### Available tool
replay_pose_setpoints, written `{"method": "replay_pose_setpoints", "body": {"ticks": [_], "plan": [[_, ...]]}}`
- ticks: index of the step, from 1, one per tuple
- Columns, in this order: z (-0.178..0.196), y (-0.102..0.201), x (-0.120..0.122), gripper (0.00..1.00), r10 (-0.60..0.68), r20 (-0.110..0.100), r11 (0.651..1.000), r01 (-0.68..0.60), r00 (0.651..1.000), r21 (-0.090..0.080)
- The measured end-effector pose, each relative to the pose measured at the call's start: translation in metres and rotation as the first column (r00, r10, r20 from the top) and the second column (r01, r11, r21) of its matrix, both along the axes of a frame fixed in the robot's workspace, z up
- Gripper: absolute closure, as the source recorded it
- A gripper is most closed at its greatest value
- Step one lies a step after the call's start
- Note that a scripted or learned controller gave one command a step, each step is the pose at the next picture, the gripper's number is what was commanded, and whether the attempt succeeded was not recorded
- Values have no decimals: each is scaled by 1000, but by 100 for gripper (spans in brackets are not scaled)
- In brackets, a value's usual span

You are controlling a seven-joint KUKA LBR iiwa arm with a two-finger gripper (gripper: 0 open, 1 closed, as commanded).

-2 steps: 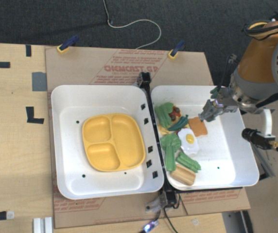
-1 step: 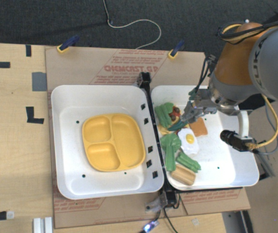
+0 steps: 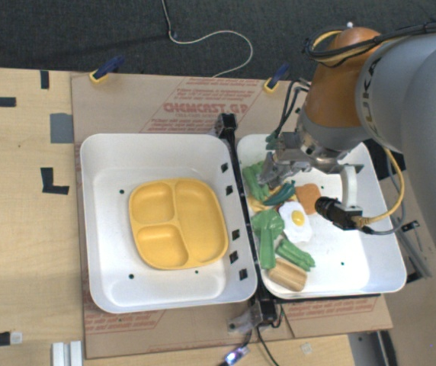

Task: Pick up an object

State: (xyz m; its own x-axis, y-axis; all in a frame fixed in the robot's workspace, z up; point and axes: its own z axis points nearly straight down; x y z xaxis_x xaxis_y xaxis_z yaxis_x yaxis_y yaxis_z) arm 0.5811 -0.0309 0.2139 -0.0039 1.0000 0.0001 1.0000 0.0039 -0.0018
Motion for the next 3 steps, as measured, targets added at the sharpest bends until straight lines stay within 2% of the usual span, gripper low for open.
{"method": "replay_pose_setpoints", "body": {"ticks": [1,2,3], "plan": [[2,39,1,100,1,0,1000,-1,1000,1],[20,41,1,100,-2,1,1000,2,1000,0],[12,35,10,100,-3,0,1000,3,1000,-2]]}}
